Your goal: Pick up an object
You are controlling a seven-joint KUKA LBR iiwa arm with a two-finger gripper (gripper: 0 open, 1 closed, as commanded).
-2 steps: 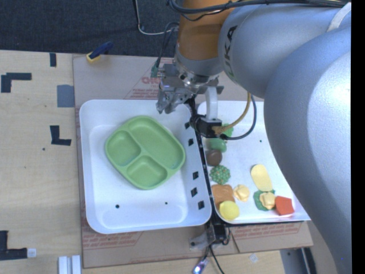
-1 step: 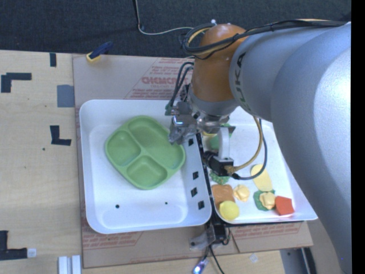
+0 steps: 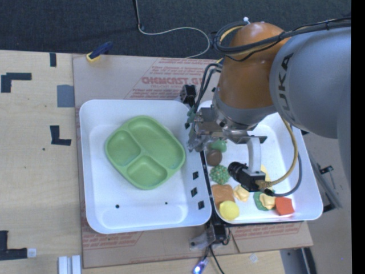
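Observation:
My gripper (image 3: pixel 206 136) hangs under the arm's orange band, low over the left part of the right bin (image 3: pixel 311 207), close to the divider between the bins. Just beneath it lies a small brown round toy (image 3: pixel 215 157), with a green broccoli-like piece (image 3: pixel 219 174) in front of that. A tan bread-like piece (image 3: pixel 222 193) and a yellow lemon (image 3: pixel 229 211) sit nearer the front rim. An orange block (image 3: pixel 284 205) and small yellow and green pieces (image 3: pixel 263 201) lie at the front right. The arm's bulk hides the back of this bin.
The left bin (image 3: pixel 97 210) holds a light green divided plate (image 3: pixel 145 151). A black fitting with a yellow cable (image 3: pixel 244 176) hangs among the toys. Both bins rest on a cardboard sheet (image 3: pixel 114 79); a blue-yellow clip (image 3: pixel 98 51) lies at its far left corner.

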